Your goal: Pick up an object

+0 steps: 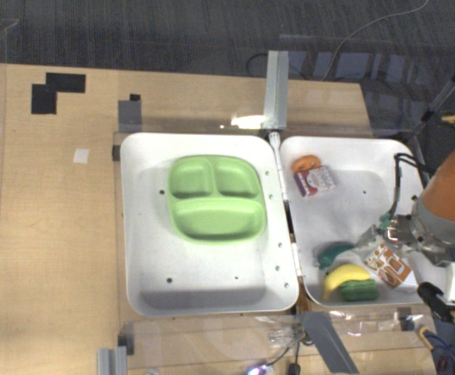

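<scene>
The right bin holds several objects. An orange piece and a small white and purple packet lie near its far left corner. A teal item, a yellow banana and a dark green item crowd the near left corner. A crinkled clear bag with an orange pattern lies beside them. My gripper hangs low at the bag's far edge, below the arm's orange band.
A light green divided plate lies in the left bin. A metal post stands behind the wall between the bins. Cables run along the right bin's far right side.
</scene>
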Motion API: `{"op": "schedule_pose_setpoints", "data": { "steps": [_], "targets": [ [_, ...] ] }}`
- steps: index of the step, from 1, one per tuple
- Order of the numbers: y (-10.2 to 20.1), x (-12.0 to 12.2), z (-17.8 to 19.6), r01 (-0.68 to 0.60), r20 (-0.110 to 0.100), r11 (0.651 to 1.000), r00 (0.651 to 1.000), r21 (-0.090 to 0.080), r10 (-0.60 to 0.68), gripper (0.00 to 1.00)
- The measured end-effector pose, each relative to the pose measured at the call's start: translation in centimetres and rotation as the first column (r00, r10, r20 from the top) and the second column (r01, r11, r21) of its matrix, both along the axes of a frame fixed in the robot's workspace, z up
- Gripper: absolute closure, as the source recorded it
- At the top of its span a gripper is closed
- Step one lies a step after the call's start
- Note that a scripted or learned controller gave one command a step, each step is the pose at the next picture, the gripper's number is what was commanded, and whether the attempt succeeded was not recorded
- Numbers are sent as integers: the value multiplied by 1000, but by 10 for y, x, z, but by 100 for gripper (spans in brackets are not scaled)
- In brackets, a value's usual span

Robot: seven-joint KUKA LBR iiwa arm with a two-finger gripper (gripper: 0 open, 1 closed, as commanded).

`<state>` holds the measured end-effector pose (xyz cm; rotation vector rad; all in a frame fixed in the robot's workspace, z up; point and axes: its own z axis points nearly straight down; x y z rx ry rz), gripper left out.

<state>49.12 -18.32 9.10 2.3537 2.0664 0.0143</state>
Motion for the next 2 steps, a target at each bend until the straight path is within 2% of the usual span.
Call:
{"op": "schedule_pose_setpoints", "data": {
  "steps": [1,2],
  "targets": [
    [-12,2,0,-53,3,999,999,1,53,0],
    [-10,42,51,-179,-8,984,984,-1,179,0]
  ]
}}
